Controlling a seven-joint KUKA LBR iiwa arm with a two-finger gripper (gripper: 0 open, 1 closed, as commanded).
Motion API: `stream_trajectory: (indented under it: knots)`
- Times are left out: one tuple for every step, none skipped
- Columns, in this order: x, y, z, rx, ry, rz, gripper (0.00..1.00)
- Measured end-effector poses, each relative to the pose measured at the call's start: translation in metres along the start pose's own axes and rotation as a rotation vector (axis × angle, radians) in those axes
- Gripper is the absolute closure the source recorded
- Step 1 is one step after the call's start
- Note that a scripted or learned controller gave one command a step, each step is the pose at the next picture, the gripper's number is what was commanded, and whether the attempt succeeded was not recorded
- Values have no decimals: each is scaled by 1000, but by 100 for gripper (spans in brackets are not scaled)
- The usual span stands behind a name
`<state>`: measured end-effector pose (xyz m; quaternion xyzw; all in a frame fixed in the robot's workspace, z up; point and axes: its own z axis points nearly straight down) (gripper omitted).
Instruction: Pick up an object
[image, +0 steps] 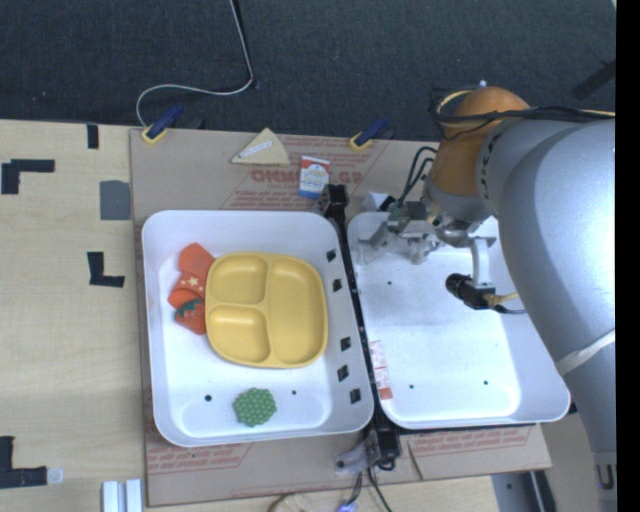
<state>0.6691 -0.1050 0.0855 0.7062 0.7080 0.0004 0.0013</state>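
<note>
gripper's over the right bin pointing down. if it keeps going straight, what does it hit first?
Most likely the bare white floor of the right bin, near its upper-left corner. The gripper hangs there with no object seen under it. Depth is hard to judge from this slanted view, so it could meet the bin wall instead.

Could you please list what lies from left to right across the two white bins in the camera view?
Orange toy carrots → yellow divided plastic plate → black clips along the divide between the bins → bare floor of the right white bin → grey arm with orange band. The green bumpy ball sits below the plate.
</note>
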Motion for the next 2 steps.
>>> stream_trajectory:
  knots:
    - [10,0,0,1,-2,2,0]
    - [-27,-85,-1,0,-2,4,0]
